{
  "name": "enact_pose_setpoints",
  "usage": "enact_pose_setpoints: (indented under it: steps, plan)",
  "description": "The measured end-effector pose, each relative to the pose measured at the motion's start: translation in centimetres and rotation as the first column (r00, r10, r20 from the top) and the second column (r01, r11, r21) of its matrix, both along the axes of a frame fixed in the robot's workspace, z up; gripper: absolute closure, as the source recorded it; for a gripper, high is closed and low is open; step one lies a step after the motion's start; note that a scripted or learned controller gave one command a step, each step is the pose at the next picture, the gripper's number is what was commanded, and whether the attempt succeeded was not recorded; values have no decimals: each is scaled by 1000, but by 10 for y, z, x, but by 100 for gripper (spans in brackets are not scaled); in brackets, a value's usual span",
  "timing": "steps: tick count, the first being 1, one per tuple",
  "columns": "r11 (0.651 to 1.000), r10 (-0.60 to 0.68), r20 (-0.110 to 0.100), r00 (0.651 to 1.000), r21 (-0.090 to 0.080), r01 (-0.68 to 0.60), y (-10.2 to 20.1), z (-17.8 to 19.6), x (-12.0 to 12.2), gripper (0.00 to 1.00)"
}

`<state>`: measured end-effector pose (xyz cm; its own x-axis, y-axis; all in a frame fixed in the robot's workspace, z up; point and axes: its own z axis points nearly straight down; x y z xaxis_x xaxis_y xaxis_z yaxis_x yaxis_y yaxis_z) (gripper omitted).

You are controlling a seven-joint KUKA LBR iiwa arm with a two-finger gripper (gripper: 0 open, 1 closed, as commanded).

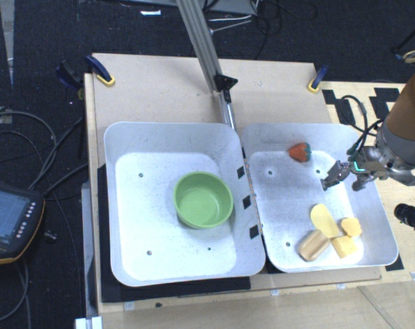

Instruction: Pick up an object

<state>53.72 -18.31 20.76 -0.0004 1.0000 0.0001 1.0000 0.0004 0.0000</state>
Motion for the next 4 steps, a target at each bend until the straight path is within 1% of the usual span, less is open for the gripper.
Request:
enact_pose_setpoints:
  steps: [1,2,3,4]
  plan:
    - [1000,0,0,1000,0,0,0,0,0,0]
    - [1000,0,-4,1000,1,0,-4,-61,-4,0]
    - [1000,0,-4,1000,1,0,-3,-113,-5,0]
    - [1000,0,0,1000,0,0,-4,-101,-4,100]
